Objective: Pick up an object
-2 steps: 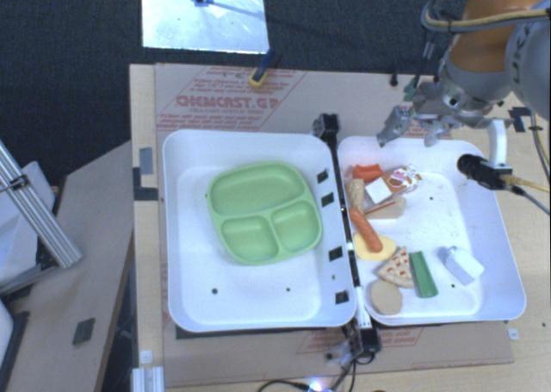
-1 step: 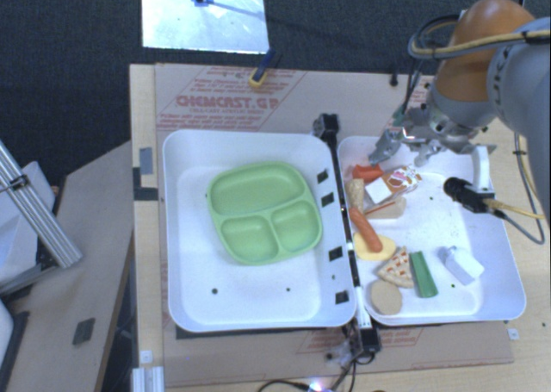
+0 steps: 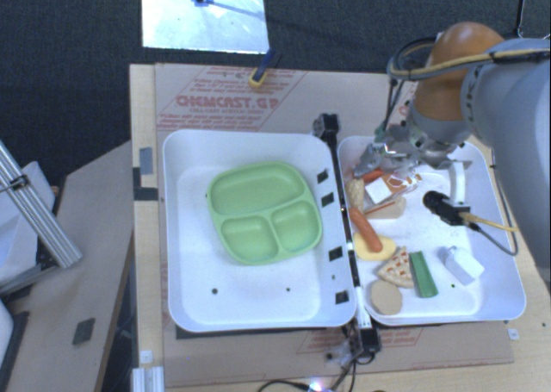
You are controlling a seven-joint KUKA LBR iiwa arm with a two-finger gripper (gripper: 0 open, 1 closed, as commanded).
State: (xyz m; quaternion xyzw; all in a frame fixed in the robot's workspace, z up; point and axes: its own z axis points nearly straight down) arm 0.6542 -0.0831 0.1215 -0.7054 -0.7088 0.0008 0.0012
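Fingers' state I honestly can't tell, with the gripper (image 3: 376,158) low at the right white plastic bin's (image 3: 508,295) 11 o'clock corner, so I'd centre over one piece of the small food clutter (image 3: 379,192) before lifting.

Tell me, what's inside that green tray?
Nothing visible: the green tray in the left bin has three bare compartments. The toy food lies in the right bin.

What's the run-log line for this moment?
claw: low over right white bin | grasp: unclear | nearest: orange carrot-shaped toy | green three-compartment plastic tray: left bin
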